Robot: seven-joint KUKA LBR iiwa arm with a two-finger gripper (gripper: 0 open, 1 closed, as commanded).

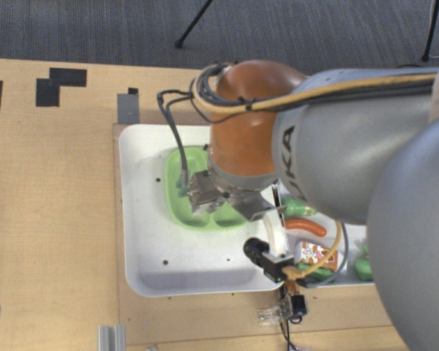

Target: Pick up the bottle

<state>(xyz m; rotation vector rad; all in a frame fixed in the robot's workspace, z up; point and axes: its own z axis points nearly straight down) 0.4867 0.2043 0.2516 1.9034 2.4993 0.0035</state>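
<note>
Jaws first: you cannot tell whether they are released or clenched, because the wrist and the orange band (245, 123) cover them from above. You can see the gripper (207, 196) as a grey metal block low over the left bin (143, 269), in its middle toward the far edge.

Directly under that block lies a pale green item (177, 189), rounded and glossy, resting on the bin floor. It reaches from near the far edge toward the centre, and its right part is hidden beneath the wrist. It is the thing with a bottle's outline here, though you cannot confirm that from this angle. The metal block overlaps it in the picture; you cannot tell whether they touch.

At the bin's right edge a black fitting (257, 251) and a white bracket (276, 236) hang from the arm (366, 159), with yellow cable (329, 258) looping beside them.

In the right bin (351, 282), mostly covered by the arm, you see an orange-red piece (307, 227) near the dividing edge, a white and orange packet (314, 254) just nearer than it, and a small green object (364, 269) further right.

Both bins sit on the wooden bench (51, 232), which carries black square marks (58, 85) at its far left corner.
</note>
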